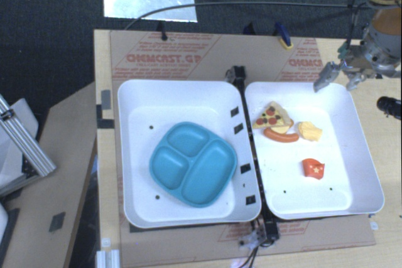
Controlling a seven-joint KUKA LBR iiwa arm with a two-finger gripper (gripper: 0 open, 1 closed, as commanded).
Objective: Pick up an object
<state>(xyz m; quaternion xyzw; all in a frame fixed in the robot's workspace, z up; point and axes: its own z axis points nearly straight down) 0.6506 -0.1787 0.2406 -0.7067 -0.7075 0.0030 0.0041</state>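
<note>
**Toy food in right bin, gripper apart**

Red piece (313, 168) lies nearest; behind it a sausage (281, 135), lengthwise left-right, touches pizza slice (273, 115), cheese (309, 131) beside. Gripper (340, 75) hangs spread, empty, above the right bin's (358, 198) far rim. Blue plate (192, 164) fills the left bin (135, 135).

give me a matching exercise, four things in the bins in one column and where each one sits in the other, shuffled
Things:
1. blue divided plate
2. pizza slice
3. red piece
4. pale yellow piece

Places:
A. right bin, alone, nearest the front edge
B. left bin
C. right bin, just behind the red sausage, nearest the divider between the bins
D. right bin, right of the sausage

Pairs: 1-B, 2-C, 3-A, 4-D
</note>
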